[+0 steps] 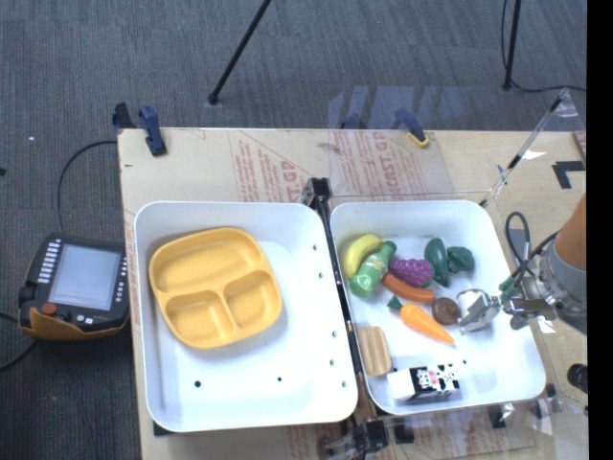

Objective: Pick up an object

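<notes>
Nearest the camera, at the front of the right bin (484, 217), a white carton with black cow patches (424, 382) lies on its side, with a tan bread slice (374, 350) just to its left. Behind them an orange carrot (424, 323) points toward the bin's middle, a small brown round piece (445, 309) touching its upper end. The gripper (476, 310) hangs low just to the right of that brown piece, its silver tip close over the bin floor; whether its fingers are spread or pressed together I cannot tell, and nothing is seen between them. So the pick is, by my reading, not yet done: every toy lies in the bin, none lifted. What is left is to settle on a piece, close on it and raise it; the brown piece or the carrot look the likeliest targets.

Farther back lie a second carrot (408, 287), purple grapes (412, 271), a green corn cob (372, 268), a yellow banana (360, 250) and green peppers (447, 258). The left bin (153, 391) holds a yellow divided plate (215, 287).
</notes>
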You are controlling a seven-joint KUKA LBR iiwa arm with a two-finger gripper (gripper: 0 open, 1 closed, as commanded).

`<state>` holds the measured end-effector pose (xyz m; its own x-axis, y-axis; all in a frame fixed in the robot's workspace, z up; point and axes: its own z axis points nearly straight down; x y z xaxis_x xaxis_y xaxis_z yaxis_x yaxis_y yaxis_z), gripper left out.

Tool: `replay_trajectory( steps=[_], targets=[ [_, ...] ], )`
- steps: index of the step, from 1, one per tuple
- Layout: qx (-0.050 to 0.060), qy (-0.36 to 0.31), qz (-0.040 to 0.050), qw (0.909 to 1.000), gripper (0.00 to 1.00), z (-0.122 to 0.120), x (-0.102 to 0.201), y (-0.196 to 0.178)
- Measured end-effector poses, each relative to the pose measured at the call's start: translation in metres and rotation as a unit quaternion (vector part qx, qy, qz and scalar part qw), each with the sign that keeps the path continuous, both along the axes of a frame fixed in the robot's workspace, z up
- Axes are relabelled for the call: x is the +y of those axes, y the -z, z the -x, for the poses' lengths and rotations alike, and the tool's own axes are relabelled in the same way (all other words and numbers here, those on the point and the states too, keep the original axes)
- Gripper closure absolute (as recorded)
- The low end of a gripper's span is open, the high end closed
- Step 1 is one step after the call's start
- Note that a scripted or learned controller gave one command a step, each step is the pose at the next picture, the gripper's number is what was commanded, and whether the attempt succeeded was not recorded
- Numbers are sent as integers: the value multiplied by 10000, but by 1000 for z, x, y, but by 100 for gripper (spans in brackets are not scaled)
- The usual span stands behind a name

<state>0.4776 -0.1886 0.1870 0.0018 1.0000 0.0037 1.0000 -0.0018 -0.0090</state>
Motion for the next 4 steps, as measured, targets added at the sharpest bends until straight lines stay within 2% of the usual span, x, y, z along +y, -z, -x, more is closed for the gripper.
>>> replay_trajectory(
  steps=[1, 2, 3, 4],
  targets=[
    [46, 1672, 1, 9859, 0, 5, 63, 100],
    [74, 1712, -10, 9852, 100, 5, 61, 93],
    [-2, 2545, 23, 9671, 100, -5, 14, 30],
    [-4, 1312, 12, 9914, 100, -36, 95, -19]
  ],
)
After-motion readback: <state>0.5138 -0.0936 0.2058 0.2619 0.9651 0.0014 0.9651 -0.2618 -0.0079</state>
